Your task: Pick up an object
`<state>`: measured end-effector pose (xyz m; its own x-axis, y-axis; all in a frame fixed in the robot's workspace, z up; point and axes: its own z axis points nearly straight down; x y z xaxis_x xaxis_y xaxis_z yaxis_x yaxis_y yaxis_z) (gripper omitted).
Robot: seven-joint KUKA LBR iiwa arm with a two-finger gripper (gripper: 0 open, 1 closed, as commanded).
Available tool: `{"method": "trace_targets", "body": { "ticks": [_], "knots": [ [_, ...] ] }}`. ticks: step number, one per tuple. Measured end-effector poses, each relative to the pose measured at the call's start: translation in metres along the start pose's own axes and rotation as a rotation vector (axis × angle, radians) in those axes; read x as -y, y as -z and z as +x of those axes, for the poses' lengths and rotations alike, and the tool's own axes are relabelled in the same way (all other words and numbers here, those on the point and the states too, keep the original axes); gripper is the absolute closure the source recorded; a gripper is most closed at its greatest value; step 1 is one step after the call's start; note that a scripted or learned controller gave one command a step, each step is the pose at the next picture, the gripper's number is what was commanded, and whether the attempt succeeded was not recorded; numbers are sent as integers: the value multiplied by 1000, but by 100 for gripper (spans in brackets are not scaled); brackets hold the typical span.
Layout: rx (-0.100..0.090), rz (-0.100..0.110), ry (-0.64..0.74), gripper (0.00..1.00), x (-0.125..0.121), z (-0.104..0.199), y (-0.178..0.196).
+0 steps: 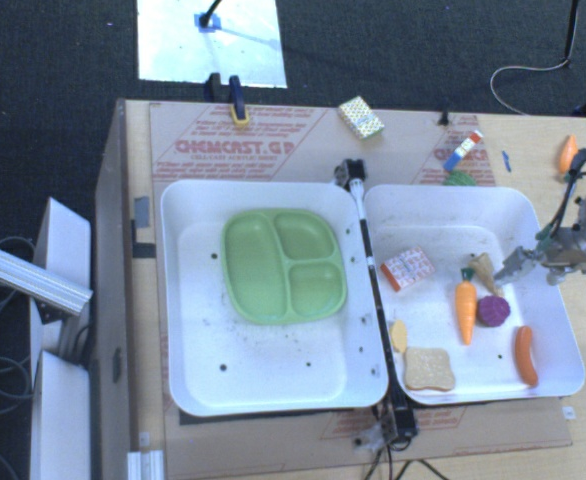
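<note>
The gripper (pixel 518 264) reaches in over the right edge of the right bin (pixel 443 200), hanging low above the bin's right half. Its grey fingers (pixel 509 267) point leftward, but at this slant I cannot tell whether they are apart or together, and nothing shows between them. Just beside their tips lies a tan cone-shaped piece (pixel 484 267), with a purple round toy (pixel 493 311) a little nearer the front edge. A toy carrot (pixel 465 310) lies just left of the purple toy, near the bin's middle. A red sausage-shaped toy (pixel 525 354) sits at the front right corner, a toy slice of bread (pixel 429 369) at the front left corner, and a small red-printed box (pixel 407 268) toward the left wall. The left bin (pixel 188 298) holds a green divided plate (pixel 284 265).
</note>
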<state>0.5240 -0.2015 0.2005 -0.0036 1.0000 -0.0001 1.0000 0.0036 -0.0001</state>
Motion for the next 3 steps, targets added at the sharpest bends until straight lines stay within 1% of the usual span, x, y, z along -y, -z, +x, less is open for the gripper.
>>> {"method": "trace_targets", "body": {
  "ticks": [1, 2, 3],
  "knots": [
    [0, -1, -2, 0, 36, -5, -117],
    [0, -3, 1, 0, -65, -2, -116],
    [0, -3, 2, 0, -146, 22, -116]
  ]
}}
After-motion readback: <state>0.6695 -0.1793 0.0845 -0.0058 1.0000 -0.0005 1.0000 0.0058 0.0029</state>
